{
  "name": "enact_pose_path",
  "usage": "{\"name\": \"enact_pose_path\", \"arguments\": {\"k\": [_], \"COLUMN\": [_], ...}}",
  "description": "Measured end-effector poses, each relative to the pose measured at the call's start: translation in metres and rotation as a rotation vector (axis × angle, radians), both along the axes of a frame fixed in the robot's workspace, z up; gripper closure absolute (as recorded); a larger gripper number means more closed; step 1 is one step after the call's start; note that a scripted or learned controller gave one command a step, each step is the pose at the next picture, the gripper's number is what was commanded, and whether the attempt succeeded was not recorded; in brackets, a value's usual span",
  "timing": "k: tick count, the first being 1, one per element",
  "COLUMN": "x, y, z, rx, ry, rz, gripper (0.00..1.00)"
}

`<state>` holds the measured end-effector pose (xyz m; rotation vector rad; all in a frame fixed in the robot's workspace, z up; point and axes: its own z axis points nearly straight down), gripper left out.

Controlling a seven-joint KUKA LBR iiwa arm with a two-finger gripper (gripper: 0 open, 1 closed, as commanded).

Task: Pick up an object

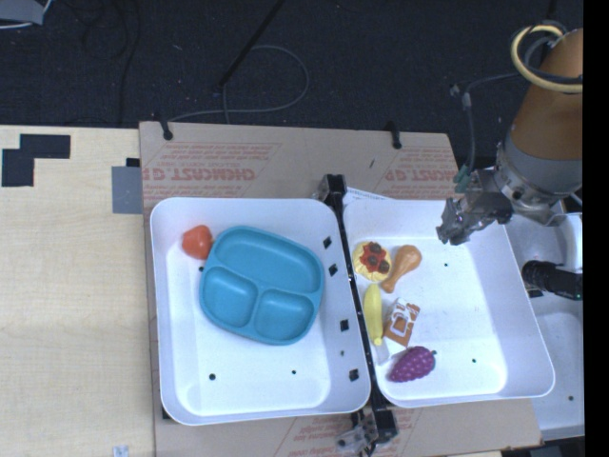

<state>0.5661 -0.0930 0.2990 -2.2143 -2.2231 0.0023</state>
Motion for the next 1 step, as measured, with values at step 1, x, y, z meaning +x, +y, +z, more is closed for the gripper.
{"name": "enact_pose_path", "arguments": {"k": [1], "x": [-0.0206], "y": [0.0443], "z": [-0.0109], "rx": [0.0], "ry": [0.002], "rz": [-0.001], "gripper": [1.0]}}
